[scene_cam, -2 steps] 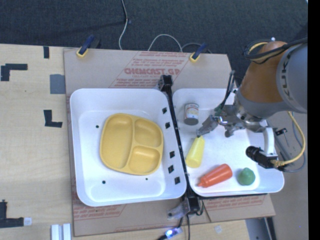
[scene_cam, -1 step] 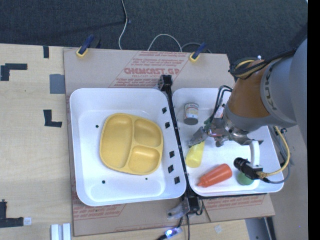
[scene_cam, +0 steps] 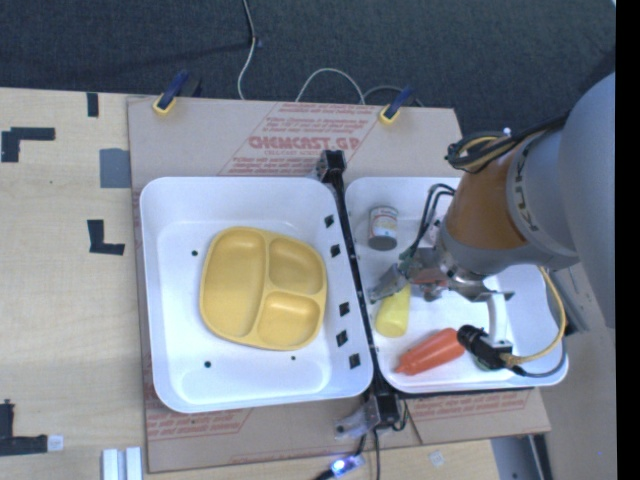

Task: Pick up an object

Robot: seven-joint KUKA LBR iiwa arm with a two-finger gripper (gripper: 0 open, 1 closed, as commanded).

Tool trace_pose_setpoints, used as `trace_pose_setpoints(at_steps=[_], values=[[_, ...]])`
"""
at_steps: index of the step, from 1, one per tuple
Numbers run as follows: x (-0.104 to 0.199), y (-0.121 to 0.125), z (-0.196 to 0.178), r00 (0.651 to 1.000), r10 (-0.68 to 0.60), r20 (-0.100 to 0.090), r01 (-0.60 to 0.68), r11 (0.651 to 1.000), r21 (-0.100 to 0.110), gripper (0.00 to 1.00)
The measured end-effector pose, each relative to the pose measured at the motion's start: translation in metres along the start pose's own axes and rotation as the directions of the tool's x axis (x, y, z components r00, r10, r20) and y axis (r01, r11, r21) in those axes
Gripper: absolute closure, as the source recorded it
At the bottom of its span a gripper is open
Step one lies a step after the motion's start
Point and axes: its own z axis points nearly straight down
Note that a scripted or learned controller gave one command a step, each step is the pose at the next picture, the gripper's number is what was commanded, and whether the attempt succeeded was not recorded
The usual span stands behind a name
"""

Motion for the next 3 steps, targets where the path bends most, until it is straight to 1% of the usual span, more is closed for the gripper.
trace_pose_setpoints(at_steps=[1,3], values=[[0.000,0.001,-0.012,1.000,0.000,0.002,0.000,1.000,-0.003,1.00],[0.002,0.015,-0.101,1.000,-0.001,0.000,0.001,1.000,-0.005,1.00]])
